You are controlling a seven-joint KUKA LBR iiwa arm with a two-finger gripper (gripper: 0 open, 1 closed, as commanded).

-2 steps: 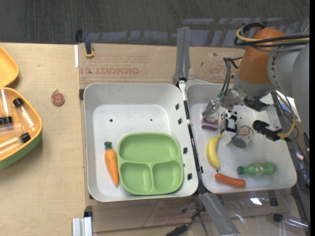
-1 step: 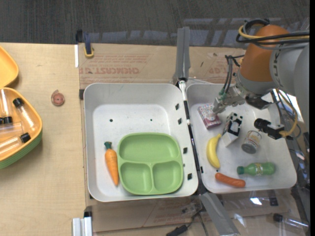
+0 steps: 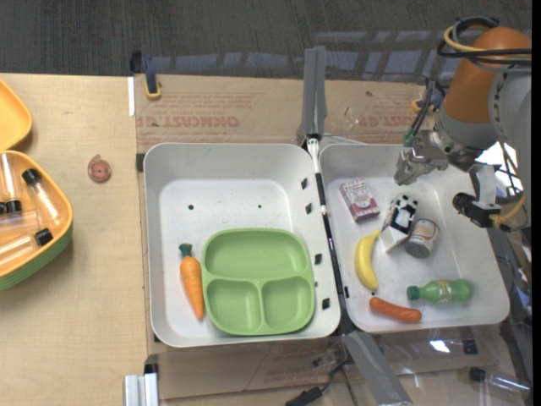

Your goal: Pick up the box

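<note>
The box point(image 3: 359, 200) is small and pink-and-white, and lies flat in the back left part of the right bin point(image 3: 494, 311). My gripper point(image 3: 408, 169) hangs over the back of that bin, to the right of the box and a little behind it, apart from it. The grey arm with its orange band point(image 3: 473, 91) comes in from the upper right. Nothing shows between the gripper and the box.
A black-and-white carton point(image 3: 397, 222) and a tin can point(image 3: 420, 238) stand just below the gripper. A banana point(image 3: 366, 262), a red sausage point(image 3: 395, 309) and a green bottle point(image 3: 439, 292) lie nearer the front. The left bin point(image 3: 169, 176) holds a green divided plate point(image 3: 258, 282) and a carrot point(image 3: 193, 284).
</note>
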